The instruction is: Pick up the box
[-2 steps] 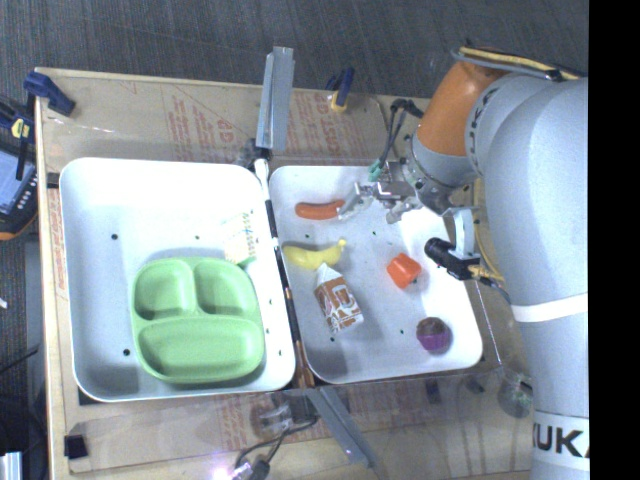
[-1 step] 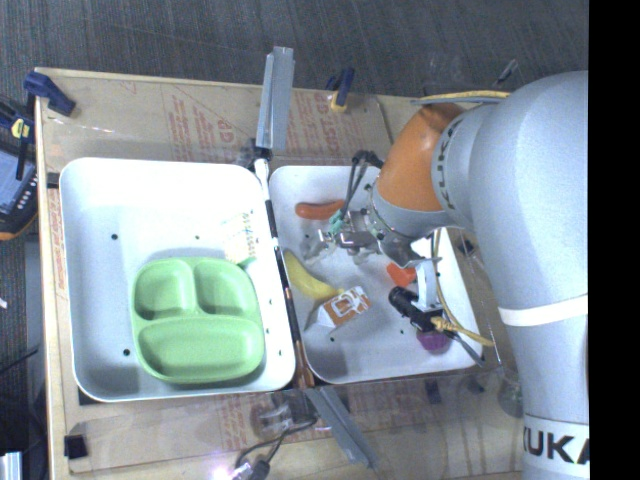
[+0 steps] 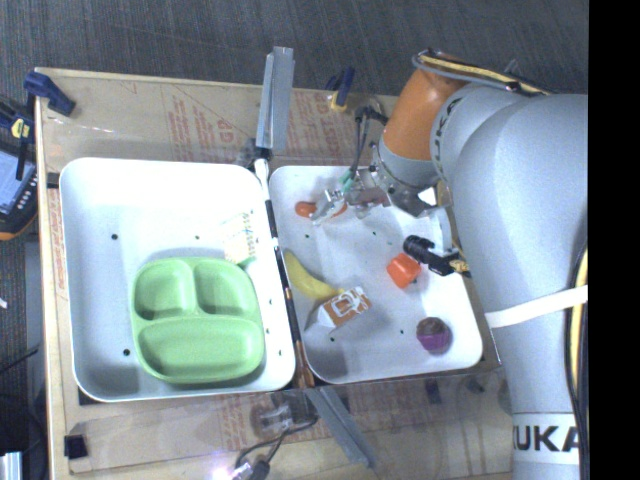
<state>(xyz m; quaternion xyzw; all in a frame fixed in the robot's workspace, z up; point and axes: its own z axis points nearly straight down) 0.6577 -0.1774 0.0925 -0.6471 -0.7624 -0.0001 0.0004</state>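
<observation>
**Box lies by the banana, well apart from the gripper**

The box [image 3: 346,306], a small brown-and-white carton, lies askew on the floor of the right bin [image 3: 385,368], in its near-left part. Its left end is just beside, perhaps touching, the banana [image 3: 304,277], which runs along the bin's left wall. An orange cup [image 3: 403,270] and a purple thing [image 3: 433,335] sit farther right, apart from it. The gripper [image 3: 343,200] is at the far end of the same bin, near a small red-orange thing [image 3: 306,208].

The likely trouble is crowding. A descent slightly off to the left could catch the banana with the box, or push the box against the wall. Since the box lies at a slant, a grip across its long side might slip off. A pale packet [image 3: 240,236] in the left bin [image 3: 90,268] could also be mistaken for the target (it looks box-like too).

Whether the gripper is wide or narrow cannot be told, since it is small and cluttered here. The arm's bulk covers the right bin's right edge.
</observation>
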